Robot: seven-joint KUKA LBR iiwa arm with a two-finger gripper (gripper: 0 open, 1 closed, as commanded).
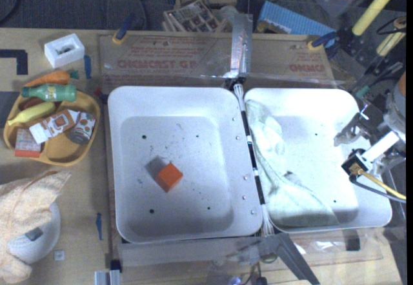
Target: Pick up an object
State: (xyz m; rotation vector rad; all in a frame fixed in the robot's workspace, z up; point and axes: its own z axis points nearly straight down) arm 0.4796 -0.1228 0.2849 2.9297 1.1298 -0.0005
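The bench (58,45) carries two shallow white bins side by side. The left bin (129,109) lies well to the left of the jaws; the right bin (322,100) lies directly under and beside them. The arm (397,106) enters from the right edge, and its gripper (353,138) sits over the right rim of the right bin. Whether the jaws stand wide or narrow cannot be told. A pale crumpled cloth (271,138) lies in the right bin, to the left of the jaws, against the wall shared with the left bin. A yellow bowl (64,151) of small items rests on the bench, far left of the jaws. The orange block (170,176) lies in the left bin, well left of the jaws and slightly nearer the camera, touching a small grey piece (155,166).
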